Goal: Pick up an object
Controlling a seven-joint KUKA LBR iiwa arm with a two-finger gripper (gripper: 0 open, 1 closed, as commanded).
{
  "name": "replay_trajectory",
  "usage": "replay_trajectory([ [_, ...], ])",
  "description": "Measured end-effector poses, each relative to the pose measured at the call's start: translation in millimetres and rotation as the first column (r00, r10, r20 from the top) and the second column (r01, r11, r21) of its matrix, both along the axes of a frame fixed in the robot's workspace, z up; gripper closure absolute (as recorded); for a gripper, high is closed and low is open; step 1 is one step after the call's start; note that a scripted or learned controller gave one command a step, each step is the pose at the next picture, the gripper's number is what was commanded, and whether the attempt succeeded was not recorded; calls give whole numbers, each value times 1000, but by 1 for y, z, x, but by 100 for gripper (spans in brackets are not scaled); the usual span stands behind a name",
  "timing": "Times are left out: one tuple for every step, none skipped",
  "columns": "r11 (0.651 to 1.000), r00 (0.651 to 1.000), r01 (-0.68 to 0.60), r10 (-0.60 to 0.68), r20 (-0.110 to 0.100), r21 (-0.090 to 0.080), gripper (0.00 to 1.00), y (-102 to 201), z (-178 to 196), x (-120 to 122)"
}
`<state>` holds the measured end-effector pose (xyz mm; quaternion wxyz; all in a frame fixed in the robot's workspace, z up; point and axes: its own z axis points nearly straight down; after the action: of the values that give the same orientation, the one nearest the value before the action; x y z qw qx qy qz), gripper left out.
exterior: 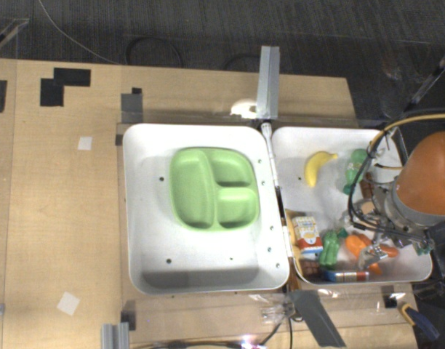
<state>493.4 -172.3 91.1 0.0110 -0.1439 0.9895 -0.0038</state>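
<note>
Arm: the grey KUKA arm (426, 177) reaches in from the right, its orange band bulging over the right bin (331, 140), and it's low over the clutter.

Gripper: the gripper (379, 244) sits down among cables and objects at the near right end of that bin. Jaws: buried under wrist and wiring, so I cannot tell whether they are apart, together or clamped on anything.

Nearest candidates: an orange object (355, 243) lies just beside the jaws on their left, and a green bottle-like item (330, 247) a little further left again. A red-and-white marker-like thing (347, 275) lies toward the near wall from the jaws.

Further off: a small printed carton (305, 231) lies beyond the green item, and a yellow banana (317, 167) sits well apart toward the far side. A pale green object (355, 167) stands near the arm, on the far side of the jaws.

Left bin: the left bin (146, 195) holds a green divided tray (211, 187), well apart from the jaws.

Step in hand: looks like the grasp itself, down in the pile. Nothing is visibly held.

Next move: by my judgement, close on whatever is between the jaws, likely the orange piece, then lift straight up.

Watch for: crowded neighbours could get dragged or knocked; the grip may come up empty.
</note>
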Motion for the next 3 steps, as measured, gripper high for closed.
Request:
replay_trajectory([
  [999,999,-45,45,-6,-2,0,1,0,6],
  [997,997,-73,73,-6,-3,0,1,0,9],
  [995,995,-102,102,-1,-6,0,3,0,7],
])
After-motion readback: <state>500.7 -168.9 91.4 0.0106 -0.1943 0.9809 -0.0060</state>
